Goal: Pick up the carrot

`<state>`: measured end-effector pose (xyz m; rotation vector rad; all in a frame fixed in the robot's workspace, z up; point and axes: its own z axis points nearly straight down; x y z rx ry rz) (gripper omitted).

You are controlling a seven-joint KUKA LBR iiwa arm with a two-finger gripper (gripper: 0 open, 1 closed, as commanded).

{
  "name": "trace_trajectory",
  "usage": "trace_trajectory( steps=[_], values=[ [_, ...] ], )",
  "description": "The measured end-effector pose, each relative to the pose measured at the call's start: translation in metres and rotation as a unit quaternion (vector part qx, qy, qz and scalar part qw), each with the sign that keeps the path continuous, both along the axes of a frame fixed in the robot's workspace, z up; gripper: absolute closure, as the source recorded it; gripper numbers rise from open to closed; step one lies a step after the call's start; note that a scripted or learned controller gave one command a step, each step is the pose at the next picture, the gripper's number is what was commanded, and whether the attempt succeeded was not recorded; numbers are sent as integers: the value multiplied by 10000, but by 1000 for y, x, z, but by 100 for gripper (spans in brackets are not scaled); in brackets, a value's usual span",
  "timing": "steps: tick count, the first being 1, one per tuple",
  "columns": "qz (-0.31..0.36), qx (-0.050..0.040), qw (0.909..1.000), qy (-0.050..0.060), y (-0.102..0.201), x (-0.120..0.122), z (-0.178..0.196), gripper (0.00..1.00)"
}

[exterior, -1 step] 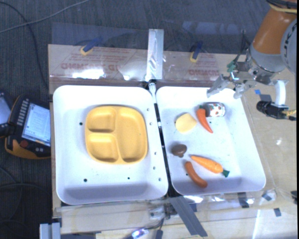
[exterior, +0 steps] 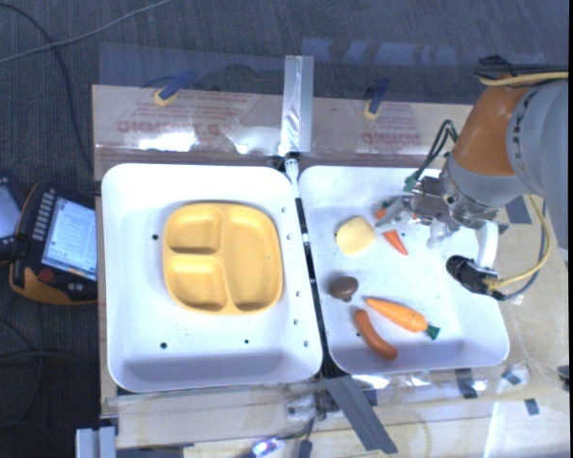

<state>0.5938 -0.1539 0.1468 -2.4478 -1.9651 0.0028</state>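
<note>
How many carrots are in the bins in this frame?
2. One carrot lies in the right bin toward its front, beside a sausage. A smaller carrot lies by the end effector, next to the yellow lump. More may be hidden under the arm.

One fixed cam, mounted above the tabletop (exterior: 201, 122), looking down at a slant. Far enough back to take in both white bins whole: left bin (exterior: 134, 284) and right bin (exterior: 458, 337) sit mid-frame, w/ dark carpet (exterior: 38, 74) beyond the left bin's far and left sides. Bench front edge runs just below the bins. The arm (exterior: 501, 141) comes in right of the right bin.
</note>
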Motion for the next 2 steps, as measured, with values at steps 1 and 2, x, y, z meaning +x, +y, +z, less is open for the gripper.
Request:
trace_trajectory(
  steps=[1, 2],
  values=[
    [-254, -16, 9996, -80, 13, -64, -56, 0],
    [-398, -31, 9991, -117, 16, -104, -55, 0]
  ],
)
